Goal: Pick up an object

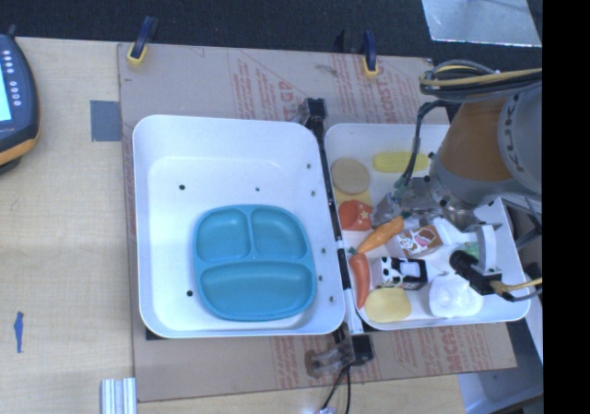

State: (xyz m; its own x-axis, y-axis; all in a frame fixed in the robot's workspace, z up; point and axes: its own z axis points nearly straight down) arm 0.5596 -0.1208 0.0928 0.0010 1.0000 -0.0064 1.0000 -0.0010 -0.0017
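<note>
- Left bin (152, 218) has loads of free floor around the blue divided plate (253, 261), mostly toward 12 o'clock.
- Right bin (355, 134) is crammed with toy food right up to its walls.
- Gripper (412, 203) sits low over that pile; can't tell how the claw stands.
- Orange carrot (380, 235), long and tapered, lies at its 7 o'clock, tilted.
</note>
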